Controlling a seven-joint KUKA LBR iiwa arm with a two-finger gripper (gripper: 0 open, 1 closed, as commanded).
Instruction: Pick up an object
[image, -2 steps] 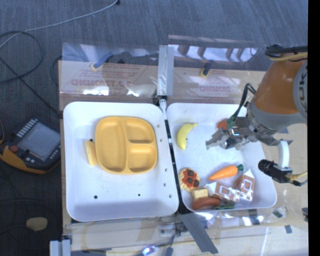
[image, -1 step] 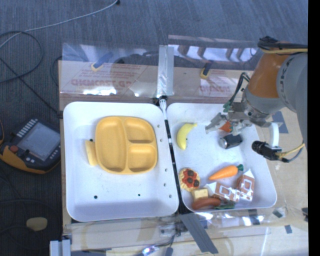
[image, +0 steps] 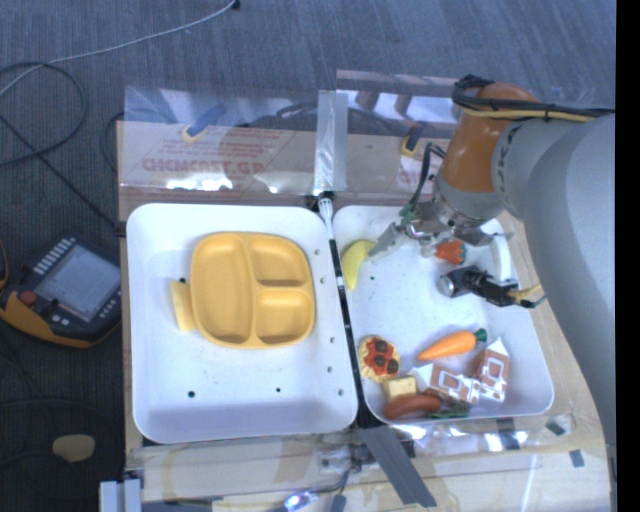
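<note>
My gripper (image: 428, 230) hangs over the back of the right bin (image: 530, 340), under the orange wrist band. A yellow banana-like toy (image: 355, 262) lies against the bin's left wall, just left of the gripper. A small red-orange piece (image: 452, 252) sits right beside the gripper; I cannot tell whether it is held. Along the bin's front lie a pizza slice (image: 378, 355), a carrot (image: 448, 345), a cheese cube (image: 402, 387), a red sausage (image: 412, 405) and a red-and-white carton (image: 472, 378).
The left bin (image: 150, 380) holds a yellow divided plate (image: 252, 288), with a thin yellow piece (image: 181, 305) at its left edge. A handheld pendant (image: 62, 290) lies on the floor to the left. The grey arm covers the right bin's far right corner.
</note>
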